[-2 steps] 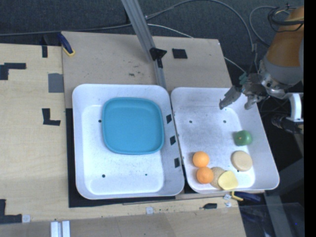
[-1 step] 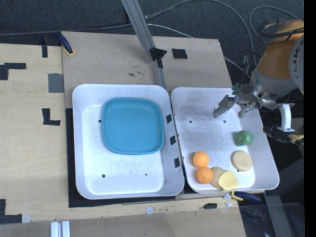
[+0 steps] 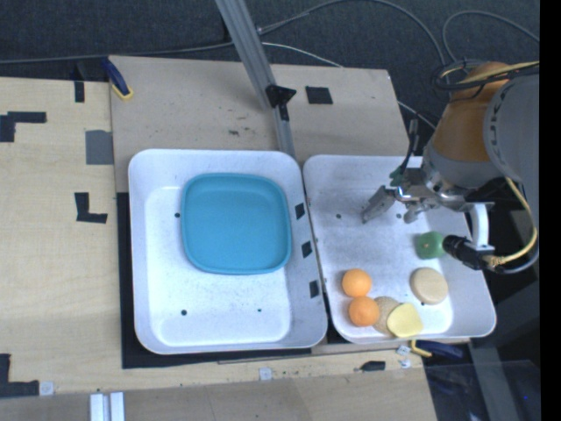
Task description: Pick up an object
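Jaws (image 3: 392, 207) spread, gripping nothing, over right bin (image 3: 351, 235); green object (image 3: 429, 245) just beside them

The arm (image 3: 491, 139) is cut off by the right edge, so its upper part is not seen. A tan piece (image 3: 383, 310) lies partly hidden under the yellow piece (image 3: 405, 320) and an orange ball (image 3: 363, 311). The green object (image 3: 429, 245) is too small and blurred to tell what it is.

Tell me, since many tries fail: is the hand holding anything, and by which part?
Nothing is held. The hand is open above the right bin's bare floor, apart from the green piece.
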`<action>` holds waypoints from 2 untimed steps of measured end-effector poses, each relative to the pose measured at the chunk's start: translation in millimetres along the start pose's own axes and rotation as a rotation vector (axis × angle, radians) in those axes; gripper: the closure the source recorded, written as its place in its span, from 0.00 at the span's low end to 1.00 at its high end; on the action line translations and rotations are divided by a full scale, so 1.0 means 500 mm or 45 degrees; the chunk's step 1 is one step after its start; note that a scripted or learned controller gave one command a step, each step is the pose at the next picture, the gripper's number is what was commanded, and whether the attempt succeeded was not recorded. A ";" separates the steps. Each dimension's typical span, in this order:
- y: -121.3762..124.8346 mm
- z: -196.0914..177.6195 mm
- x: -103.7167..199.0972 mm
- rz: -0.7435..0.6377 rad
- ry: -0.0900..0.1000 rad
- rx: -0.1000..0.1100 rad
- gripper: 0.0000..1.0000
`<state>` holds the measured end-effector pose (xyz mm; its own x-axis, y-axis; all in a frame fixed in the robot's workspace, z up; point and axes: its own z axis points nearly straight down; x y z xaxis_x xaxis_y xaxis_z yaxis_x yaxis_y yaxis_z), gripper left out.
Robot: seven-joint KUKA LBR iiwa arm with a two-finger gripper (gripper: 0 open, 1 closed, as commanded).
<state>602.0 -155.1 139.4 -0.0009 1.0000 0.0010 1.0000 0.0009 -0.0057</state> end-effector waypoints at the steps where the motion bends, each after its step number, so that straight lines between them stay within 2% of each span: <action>1: 0.000 0.103 0.001 0.000 -0.002 -0.005 0.00; 2: 0.002 0.078 0.000 0.000 -0.003 -0.010 1.00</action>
<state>602.7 -155.2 100.6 -0.0008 1.0000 -0.0014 1.0000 0.0008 0.0023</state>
